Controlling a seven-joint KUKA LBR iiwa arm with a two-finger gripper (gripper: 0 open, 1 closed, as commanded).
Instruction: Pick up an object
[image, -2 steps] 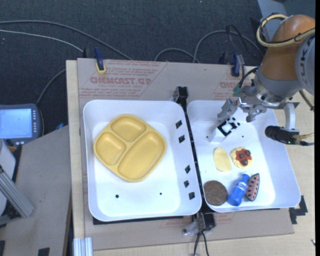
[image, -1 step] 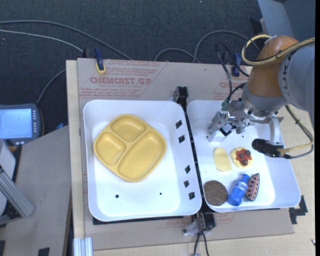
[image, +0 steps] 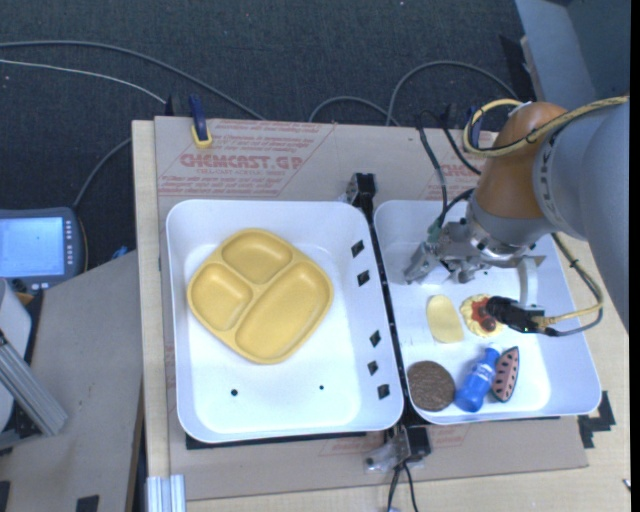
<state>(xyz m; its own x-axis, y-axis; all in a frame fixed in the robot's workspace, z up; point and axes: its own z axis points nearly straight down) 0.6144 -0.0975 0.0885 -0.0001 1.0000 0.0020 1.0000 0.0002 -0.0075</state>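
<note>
A pale yellow, smooth oval object (image: 444, 318) is seen lying in the shallow white bin on the view's right (image: 562, 352), near its middle. Just above it, over the upper part of the same bin, the two-finger gripper (image: 441, 267) of the grey and orange arm is positioned, apart from the oval object. How wide the gripper stands cannot be told from this angle, and nothing is seen held in it. Just right of the oval object, a small red and yellow item (image: 476, 311) is found, too small to be identified. Along the bin's near edge, three things are set in a row: a flat round brown disc (image: 431, 385), a blue plastic bottle (image: 478, 381) lying tilted just beside it, and a dark oblong object with pink stripes (image: 507, 374) next to the bottle. In the white bin on the view's left (image: 285, 405), a yellow plastic tray with three compartments (image: 260, 295) is laid flat.
</note>
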